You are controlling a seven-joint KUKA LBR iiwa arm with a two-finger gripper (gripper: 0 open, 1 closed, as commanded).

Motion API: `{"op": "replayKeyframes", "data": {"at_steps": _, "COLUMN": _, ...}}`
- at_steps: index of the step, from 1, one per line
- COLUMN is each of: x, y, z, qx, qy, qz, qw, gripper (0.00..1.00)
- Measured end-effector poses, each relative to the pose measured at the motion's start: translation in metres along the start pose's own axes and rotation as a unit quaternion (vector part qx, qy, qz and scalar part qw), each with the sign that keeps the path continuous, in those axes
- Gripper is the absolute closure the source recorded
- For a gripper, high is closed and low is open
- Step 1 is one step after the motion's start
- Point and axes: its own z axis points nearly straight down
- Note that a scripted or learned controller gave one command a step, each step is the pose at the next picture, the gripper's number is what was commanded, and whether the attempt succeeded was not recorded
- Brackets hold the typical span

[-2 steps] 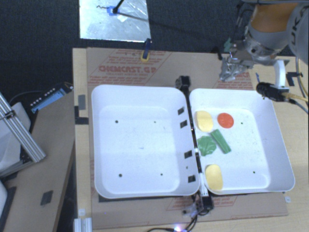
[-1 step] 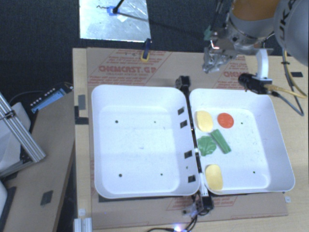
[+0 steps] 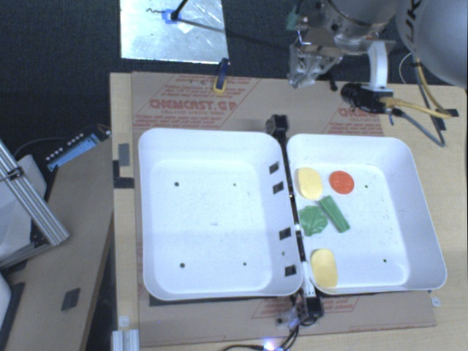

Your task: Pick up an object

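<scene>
The right bin (image 3: pixel 409 196) holds several small objects near its left side. A yellow oval piece (image 3: pixel 310 183) lies by the divider, with a round orange-red disc (image 3: pixel 341 182) to its right. Below them a green leafy piece (image 3: pixel 314 220) touches a green bar (image 3: pixel 336 213). A second yellow piece (image 3: pixel 324 267) rests near the bin's front edge. My gripper (image 3: pixel 303 70) hangs high above the cardboard behind the bins, well away from all the objects. Nothing shows between its fingers.
The left bin (image 3: pixel 212 210) sits beside the right one, joined by a black clipped divider (image 3: pixel 285 196). Cardboard (image 3: pixel 197 101) lies under both bins. A shiny metal sheet (image 3: pixel 172 20) is at the back left. Cables (image 3: pixel 417 108) trail at the back right.
</scene>
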Motion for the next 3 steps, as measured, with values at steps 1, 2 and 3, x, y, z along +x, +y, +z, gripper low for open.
{"op": "replayKeyframes", "data": {"at_steps": 1, "x": -0.005, "y": -0.013, "z": -0.039, "qx": 0.001, "qy": -0.001, "qz": 0.002, "qw": 1.0000, "gripper": 1.00}}
{"op": "replayKeyframes", "data": {"at_steps": 2, "x": -0.071, "y": -0.001, "z": -0.028, "qx": 0.003, "qy": -0.002, "qz": 0.007, "qw": 1.0000, "gripper": 1.00}}
{"op": "replayKeyframes", "data": {"at_steps": 3, "x": -0.077, "y": -0.001, "z": -0.055, "qx": 0.002, "qy": -0.001, "qz": 0.004, "qw": 1.0000, "gripper": 1.00}}
